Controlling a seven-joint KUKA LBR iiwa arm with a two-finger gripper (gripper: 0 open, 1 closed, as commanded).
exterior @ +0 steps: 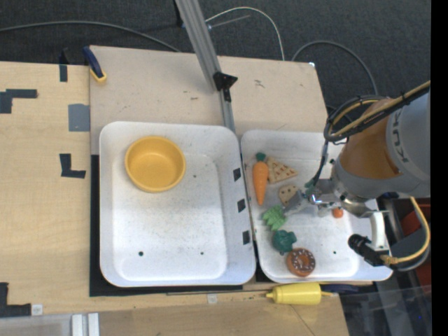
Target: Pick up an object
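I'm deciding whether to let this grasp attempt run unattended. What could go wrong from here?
The gripper sits low in the right white bin among tightly packed toys, so it may nudge the tan waffle-textured piece or the leafy green toy instead of grasping one. The orange toy carrot lies near the bin's left wall, which could block the fingers. The small orange-red piece lies close beside the wrist and could get knocked.
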